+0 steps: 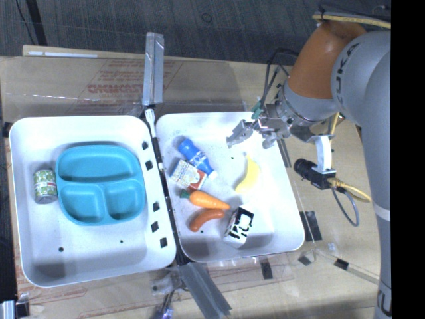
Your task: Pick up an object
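Note:
My gripper (254, 135) hangs open over the far right part of the right bin (285, 234), with nothing between its fingers. Just below it lies a yellow banana (250, 174). Further left in the same bin are a blue bottle (194, 155), a small red and white packet (185, 174), a carrot (207, 200) and a brown sausage (206, 218). A black and white box (240, 225) sits near the bin's front edge.
The left bin (40, 258) holds a blue divided tray (101, 183) and a small green can (44, 185) at its left wall. A metal post (153, 72) stands at the back between the bins. Cables (345, 191) run along the right of the bench.

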Controlling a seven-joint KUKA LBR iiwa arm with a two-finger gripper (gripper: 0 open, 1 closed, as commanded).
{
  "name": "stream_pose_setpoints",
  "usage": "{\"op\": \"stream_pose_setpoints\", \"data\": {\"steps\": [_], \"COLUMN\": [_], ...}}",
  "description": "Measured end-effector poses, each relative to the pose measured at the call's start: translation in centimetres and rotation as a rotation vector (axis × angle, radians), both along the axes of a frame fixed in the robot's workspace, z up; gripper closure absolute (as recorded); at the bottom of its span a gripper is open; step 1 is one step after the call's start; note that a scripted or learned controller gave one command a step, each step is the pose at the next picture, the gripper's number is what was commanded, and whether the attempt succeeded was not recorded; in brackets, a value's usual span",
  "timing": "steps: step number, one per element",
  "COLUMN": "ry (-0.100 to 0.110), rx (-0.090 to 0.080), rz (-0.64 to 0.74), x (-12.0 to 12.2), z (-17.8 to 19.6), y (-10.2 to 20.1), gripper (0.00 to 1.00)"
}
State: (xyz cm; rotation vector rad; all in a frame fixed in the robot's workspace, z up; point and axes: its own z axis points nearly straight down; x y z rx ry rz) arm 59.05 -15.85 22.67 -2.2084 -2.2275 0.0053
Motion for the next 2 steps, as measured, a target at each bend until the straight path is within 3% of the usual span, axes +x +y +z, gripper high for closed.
{"op": "stream_pose_setpoints", "data": {"steps": [1, 2], "ry": [-0.002, 0.0], "rx": [0.0, 0.0], "rz": [0.037, 0.042], "x": [-2.58, -2.56], "z": [-13.32, -12.34], "y": [-5.15, -5.13], "gripper": [0.0, 1.0]}}
